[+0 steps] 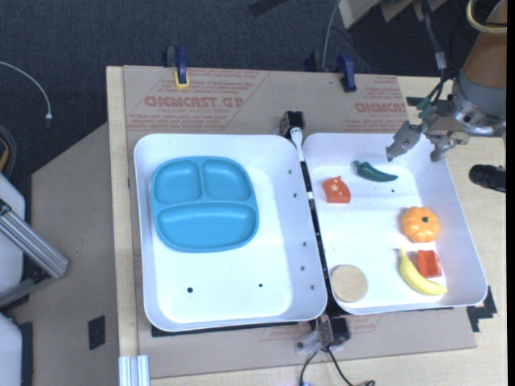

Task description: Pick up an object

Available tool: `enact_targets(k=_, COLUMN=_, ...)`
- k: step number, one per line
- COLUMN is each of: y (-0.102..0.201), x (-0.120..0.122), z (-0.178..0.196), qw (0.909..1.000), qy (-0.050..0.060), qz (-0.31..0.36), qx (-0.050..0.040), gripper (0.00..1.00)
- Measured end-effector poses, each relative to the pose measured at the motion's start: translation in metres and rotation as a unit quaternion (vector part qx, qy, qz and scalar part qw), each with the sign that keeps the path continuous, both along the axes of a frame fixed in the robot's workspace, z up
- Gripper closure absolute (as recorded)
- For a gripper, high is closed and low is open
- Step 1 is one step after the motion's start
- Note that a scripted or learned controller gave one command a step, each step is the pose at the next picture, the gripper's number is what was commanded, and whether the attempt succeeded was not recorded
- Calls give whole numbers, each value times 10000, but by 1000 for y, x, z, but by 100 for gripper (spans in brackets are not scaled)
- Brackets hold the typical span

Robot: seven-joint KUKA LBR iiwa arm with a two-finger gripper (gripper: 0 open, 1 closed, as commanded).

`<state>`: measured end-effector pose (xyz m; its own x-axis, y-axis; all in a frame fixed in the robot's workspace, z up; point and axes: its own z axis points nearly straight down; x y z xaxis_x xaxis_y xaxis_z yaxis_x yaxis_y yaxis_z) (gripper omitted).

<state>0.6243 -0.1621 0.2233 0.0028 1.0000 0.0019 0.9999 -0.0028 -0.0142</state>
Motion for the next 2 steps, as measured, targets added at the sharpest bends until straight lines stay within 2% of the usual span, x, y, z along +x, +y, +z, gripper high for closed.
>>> enact_targets(k=1, y=1, x=3, z=9, qw=10000, qy=-74, qz=16, qx=-12, gripper=0)
enact_targets(k=2, y=9, x=9, z=-42, qw=10000, qy=-49, qz=22, qx=-6, gripper=0)
